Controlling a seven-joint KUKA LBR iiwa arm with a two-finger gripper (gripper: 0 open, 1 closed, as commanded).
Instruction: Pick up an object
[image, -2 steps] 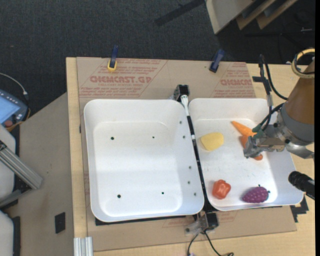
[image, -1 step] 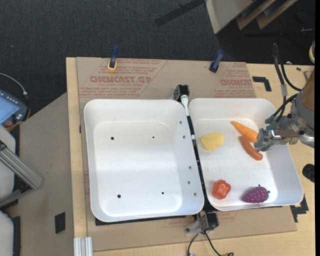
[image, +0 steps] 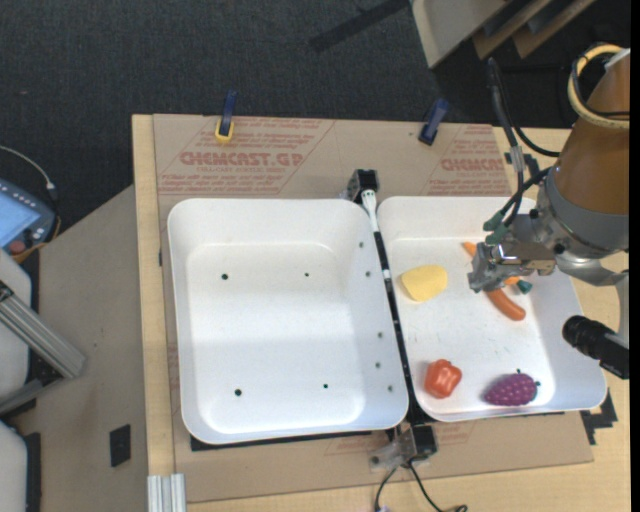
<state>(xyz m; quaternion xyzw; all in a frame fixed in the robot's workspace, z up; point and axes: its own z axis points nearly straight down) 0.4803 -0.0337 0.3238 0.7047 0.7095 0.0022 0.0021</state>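
Camera view puts the gripper (image: 497, 272) low in the right bin (image: 560, 395), right over the orange carrot (image: 508, 306), its jaw state impossible to tell, with a yellow piece (image: 424, 282), red pepper (image: 443, 378) and purple grapes (image: 512, 389) nearby.

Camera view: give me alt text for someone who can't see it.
The gripper hangs low over the right bin, right above an orange carrot. A yellow piece, a red pepper and purple grapes also lie there, beside the left bin.
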